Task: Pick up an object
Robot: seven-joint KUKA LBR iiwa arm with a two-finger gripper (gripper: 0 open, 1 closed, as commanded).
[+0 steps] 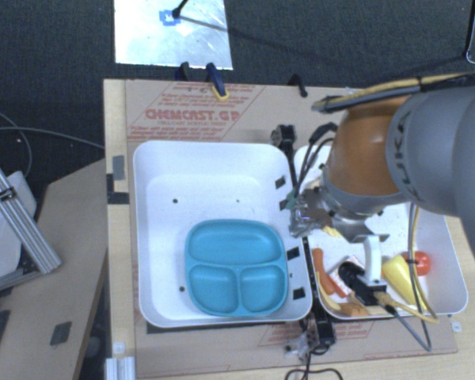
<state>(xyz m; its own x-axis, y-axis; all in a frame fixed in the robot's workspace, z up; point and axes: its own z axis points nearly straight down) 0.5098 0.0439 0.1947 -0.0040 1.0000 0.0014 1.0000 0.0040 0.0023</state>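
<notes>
The arm [396,157] hangs over the right bin [455,295], on the table's [253,101] right side. Its hand [305,216] sits by that bin's left wall; whether it is wide or narrow I cannot tell. Toward the bin's near edge lie an orange stick [321,269], a yellow cone [399,274] and, just beside the cone, an orange ball [422,263]. The left bin [166,180] holds 1 blue plate [236,266].

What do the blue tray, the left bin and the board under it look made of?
The tray looks like moulded plastic, matte: uniform colour, rounded dividers. The left bin is probably plastic too, smooth white with a soft sheen and rounded corners. The board looks like brown cardboard, with red print.
</notes>
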